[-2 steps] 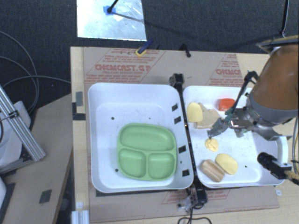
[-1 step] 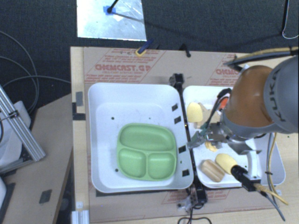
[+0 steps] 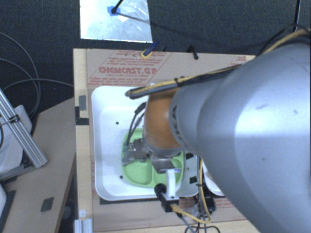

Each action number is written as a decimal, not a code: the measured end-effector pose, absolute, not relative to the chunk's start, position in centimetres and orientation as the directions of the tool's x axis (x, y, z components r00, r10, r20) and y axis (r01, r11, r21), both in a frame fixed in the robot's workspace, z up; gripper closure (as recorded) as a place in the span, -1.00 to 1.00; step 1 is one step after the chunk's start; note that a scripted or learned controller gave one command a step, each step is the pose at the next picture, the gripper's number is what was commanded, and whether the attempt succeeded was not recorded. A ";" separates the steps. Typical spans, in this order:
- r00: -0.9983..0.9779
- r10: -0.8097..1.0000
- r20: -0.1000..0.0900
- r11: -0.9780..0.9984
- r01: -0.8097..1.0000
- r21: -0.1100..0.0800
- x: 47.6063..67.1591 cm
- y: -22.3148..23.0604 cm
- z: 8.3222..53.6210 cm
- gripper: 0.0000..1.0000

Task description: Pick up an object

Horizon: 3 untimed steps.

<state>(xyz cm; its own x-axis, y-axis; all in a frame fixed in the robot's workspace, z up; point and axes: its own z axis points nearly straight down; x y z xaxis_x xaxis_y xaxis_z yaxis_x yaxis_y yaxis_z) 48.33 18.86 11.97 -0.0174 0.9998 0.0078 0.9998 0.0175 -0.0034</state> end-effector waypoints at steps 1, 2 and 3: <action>-0.008 1.000 0.006 0.008 1.000 0.007 56.3 20.2 8.8 -1.00; -0.010 1.000 0.009 0.010 1.000 0.006 56.1 20.3 9.9 1.00; -0.002 1.000 0.006 0.002 1.000 0.010 51.3 17.1 10.2 1.00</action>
<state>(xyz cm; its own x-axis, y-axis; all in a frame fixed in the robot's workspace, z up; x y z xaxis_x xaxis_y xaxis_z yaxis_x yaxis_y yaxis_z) 51.32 17.14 10.19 -0.0023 1.0000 0.0061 0.9999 0.0023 0.0099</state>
